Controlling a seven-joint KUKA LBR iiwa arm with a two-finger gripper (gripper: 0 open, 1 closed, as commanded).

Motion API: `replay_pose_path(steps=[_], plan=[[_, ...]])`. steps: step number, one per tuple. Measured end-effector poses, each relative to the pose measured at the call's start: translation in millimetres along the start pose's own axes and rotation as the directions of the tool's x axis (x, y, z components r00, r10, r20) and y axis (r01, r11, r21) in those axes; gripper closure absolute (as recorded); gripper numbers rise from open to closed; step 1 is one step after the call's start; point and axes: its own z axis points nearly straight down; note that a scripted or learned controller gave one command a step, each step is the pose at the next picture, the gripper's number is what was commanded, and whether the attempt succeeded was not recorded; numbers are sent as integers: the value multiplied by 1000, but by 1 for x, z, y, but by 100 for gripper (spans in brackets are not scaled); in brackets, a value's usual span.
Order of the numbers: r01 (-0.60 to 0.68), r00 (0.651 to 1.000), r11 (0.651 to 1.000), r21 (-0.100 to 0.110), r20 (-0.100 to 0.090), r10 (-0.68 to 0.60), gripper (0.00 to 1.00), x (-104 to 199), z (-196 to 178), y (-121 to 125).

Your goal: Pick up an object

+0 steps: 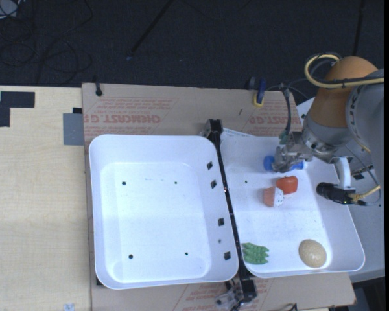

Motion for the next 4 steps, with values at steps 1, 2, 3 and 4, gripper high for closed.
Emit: replay_pose_path(steps=[1,2,3,4], plan=[[-2,1000,1000,1,0,2,100,-1,-9,0],[-3,1000,1000,0,0,3,100,-2,-20,0],[-4,1000,1000,0,0,4,100,-4,-29,-1],[-4,1000,1000,0,0,4,0,-4,-29,-1]])
